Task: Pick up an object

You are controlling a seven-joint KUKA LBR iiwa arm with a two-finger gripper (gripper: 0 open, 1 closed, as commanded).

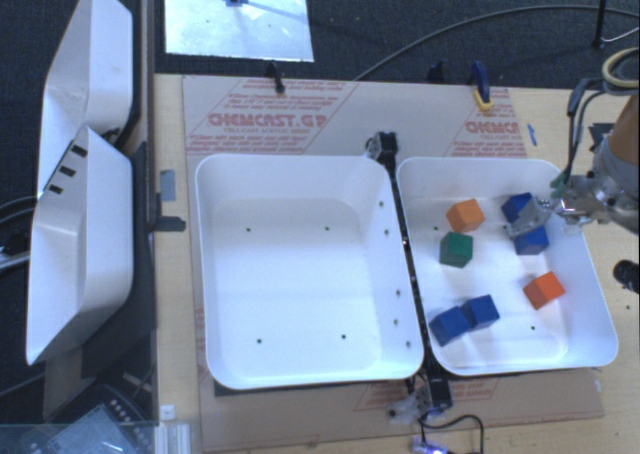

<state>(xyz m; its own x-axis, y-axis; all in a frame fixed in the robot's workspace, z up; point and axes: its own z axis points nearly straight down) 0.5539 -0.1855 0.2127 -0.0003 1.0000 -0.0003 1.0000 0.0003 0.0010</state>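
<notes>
Reaching in from the right, gripper [545, 210] hovering between two blue cubes [524, 223] near the right bin's [590, 337] far corner; jaw state impossible to tell; needing to centre over one cube, avoiding its neighbour

A single camera sits high above the bench [250, 107], looking down at a slant on both white bins [300, 272], seemingly from fairly far off.

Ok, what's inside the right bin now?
Right bin holds two orange cubes, a green cube and four blue cubes; the gripper partly covers two.
</notes>
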